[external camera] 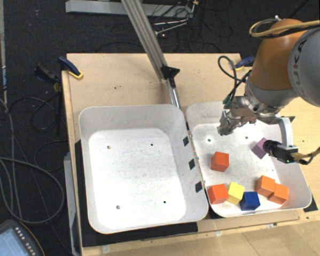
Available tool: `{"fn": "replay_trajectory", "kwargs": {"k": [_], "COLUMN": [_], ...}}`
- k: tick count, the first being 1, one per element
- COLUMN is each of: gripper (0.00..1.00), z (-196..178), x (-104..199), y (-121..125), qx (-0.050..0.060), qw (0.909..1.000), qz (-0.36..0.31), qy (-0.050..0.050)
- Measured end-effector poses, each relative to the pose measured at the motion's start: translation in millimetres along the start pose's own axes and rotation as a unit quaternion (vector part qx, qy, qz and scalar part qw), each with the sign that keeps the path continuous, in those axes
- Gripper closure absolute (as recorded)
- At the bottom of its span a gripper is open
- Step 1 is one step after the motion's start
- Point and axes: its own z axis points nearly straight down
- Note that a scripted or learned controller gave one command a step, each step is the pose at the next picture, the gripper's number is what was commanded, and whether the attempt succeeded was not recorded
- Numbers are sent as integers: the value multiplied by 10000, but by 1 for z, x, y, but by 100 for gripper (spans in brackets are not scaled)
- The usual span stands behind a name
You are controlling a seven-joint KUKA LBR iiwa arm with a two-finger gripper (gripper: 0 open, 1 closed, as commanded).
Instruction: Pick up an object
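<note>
The right bin (202,117) holds several small blocks. An orange cube (220,161) lies near its middle. A purple block (259,148) lies toward its right side. Along the front edge sit another orange block (217,193), a yellow block (235,192), a blue block (250,200) and two orange blocks (273,189) in the right corner. My gripper (226,128) hangs over the back part of the right bin, above and slightly right of the middle orange cube, with nothing visible between its tips.
The left bin (90,123) lies beside the right one, with small black clips along their shared rim. A slanted metal pole (147,37) runs from the top down to the bins' back edge. Cables trail from the wrist on the right.
</note>
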Motion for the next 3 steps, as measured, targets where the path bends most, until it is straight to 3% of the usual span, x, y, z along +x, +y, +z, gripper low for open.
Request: {"fn": "replay_trajectory", "kwargs": {"k": [1, 2, 3], "gripper": [100, 100, 100], "z": [-9, -15, -16], "x": [56, 104, 156], "y": [7, 30, 32], "qx": [-13, -20, -12], "qw": [10000, 10000, 10000], "qz": [-8, -3, -1], "qy": [-1, -1, -4]}}
